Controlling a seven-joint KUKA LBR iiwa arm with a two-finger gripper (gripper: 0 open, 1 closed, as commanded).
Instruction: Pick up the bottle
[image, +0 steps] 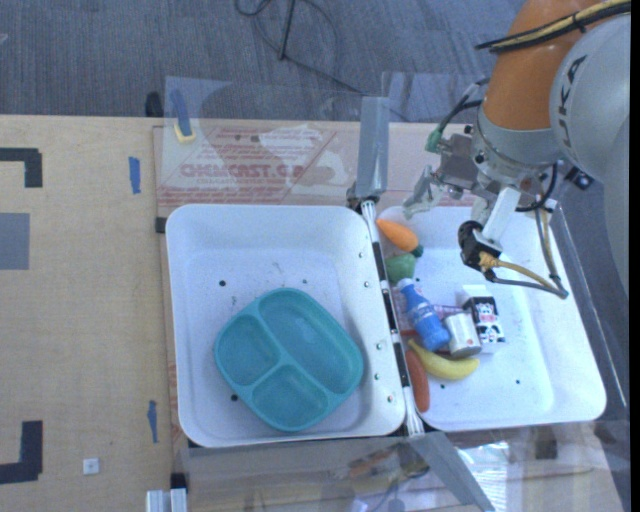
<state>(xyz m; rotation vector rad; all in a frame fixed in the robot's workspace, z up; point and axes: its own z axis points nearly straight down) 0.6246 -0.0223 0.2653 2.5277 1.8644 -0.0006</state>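
Two white bins (200, 250) sit on the worktop; the bottle (420, 315) lies in the right one. The end effector (432, 190) hovers above, grip state unclear. Next: descend onto the bottle.

Glossy blue plastic bottle (422, 314), smooth teal plastic tray (288, 358), matt white bins (190, 300), pale wooden bench (80, 300).

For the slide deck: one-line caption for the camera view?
Gripper above the right bin; blue bottle lies among banana and carrot; teal tray in left bin.
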